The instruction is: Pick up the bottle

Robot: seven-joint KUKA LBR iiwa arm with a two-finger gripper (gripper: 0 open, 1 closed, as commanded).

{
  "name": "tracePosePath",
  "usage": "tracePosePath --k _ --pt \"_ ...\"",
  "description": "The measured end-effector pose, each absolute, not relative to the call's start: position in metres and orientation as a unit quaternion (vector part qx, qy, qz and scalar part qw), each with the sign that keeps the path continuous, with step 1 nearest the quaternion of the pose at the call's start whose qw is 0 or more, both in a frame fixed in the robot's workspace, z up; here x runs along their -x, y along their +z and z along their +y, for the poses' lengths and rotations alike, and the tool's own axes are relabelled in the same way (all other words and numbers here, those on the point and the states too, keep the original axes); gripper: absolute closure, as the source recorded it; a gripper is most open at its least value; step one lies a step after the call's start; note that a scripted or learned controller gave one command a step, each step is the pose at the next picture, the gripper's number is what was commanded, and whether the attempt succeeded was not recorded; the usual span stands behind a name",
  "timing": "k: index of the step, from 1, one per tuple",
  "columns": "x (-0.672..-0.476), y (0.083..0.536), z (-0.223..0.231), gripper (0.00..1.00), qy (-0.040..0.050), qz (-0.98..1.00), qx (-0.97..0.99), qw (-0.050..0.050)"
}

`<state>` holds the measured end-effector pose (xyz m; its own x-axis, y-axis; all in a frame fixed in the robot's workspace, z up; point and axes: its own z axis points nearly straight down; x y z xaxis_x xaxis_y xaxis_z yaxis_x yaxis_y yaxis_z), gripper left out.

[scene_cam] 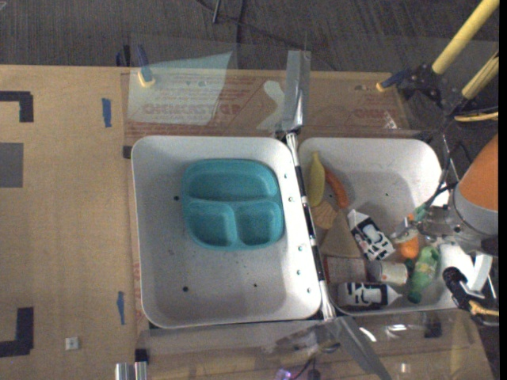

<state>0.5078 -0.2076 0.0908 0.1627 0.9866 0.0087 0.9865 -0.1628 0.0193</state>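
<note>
A: Since the camera looks down at a slant, start at the bottom edge: right bin (372, 150), what's in the near corner?

B: Black-and-white carton (366, 294) lying flat along the near wall. Just right of it the green bottle (422, 271), tilted, cap end up toward an orange ball (409, 248) it touches or nearly touches.

A: End effector?

B: It sits at (424, 229), just above the ball and bottle, at the bin's right side. Metal parts are cluttered there; can't tell if it's wide or narrow, and nothing visibly sits in it. Grey arm with orange band (485, 182) comes in from the right.

A: Mid bin?

B: Second black-and-white carton (369, 236), tilted, left of the ball. Brown cardboard piece (337, 240) beside it toward the divider.

A: Farther back?

B: Yellow banana-like item (316, 179) upright along the left wall, orange carrot-like item (337, 188) just beside it.

A: Left bin (158, 236)?

B: Teal divided tray (233, 202), three compartments, in the far half, apart from the walls.

A: Beyond the bins?

B: Desk (63, 172) with blue tape marks, clear plastic sheet (186, 85) at the far side.
</note>
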Motion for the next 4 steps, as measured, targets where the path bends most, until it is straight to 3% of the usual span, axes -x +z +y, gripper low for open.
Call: tracePosePath --k 1,2,3,4 --pt "-0.493 0.091 -0.208 0.00 0.0125 0.591 -0.807 0.000" --pt "-0.488 0.204 -0.214 0.00 -0.0004 0.528 -0.849 0.000" --pt "-0.488 0.204 -0.214 0.00 -0.0004 0.528 -0.849 0.000" --pt "-0.484 0.093 -0.157 0.00 0.0066 0.329 -0.944 0.008"
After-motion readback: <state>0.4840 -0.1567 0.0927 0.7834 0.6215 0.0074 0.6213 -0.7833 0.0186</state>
